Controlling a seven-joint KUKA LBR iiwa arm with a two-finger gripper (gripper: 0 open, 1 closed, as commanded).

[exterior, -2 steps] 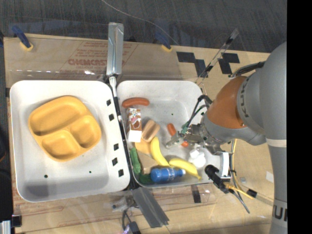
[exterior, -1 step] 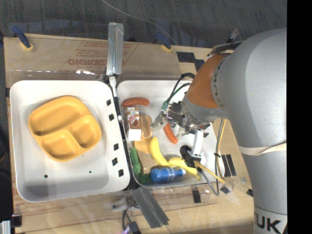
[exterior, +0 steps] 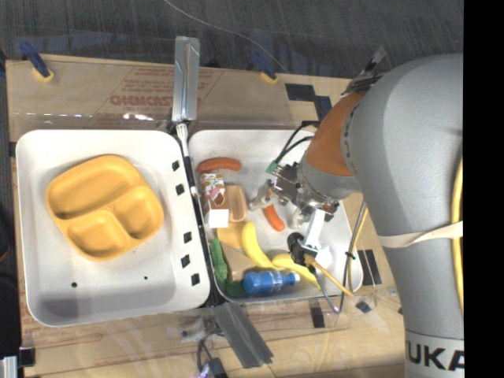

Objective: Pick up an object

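The right bin (exterior: 331, 144) holds several items. A red sausage (exterior: 219, 164) lies near its back left, with a small printed packet (exterior: 213, 189) and a tan block (exterior: 236, 203) below it. A small orange carrot (exterior: 274, 218) lies near the middle. Toward the front are a yellow banana (exterior: 253, 245), a green item (exterior: 219, 261) and a blue bottle (exterior: 264, 281). My gripper (exterior: 266, 197) hangs low over the bin's middle, just above the carrot and right of the tan block. Nothing can be seen held in it.
The left bin (exterior: 47, 294) carries a yellow divided tray (exterior: 105, 205). A metal divider (exterior: 186, 77) runs between the bins at the back. The arm's bulky grey body (exterior: 409, 156) covers the right bin's right side. Cables (exterior: 327, 278) hang near the front right corner.
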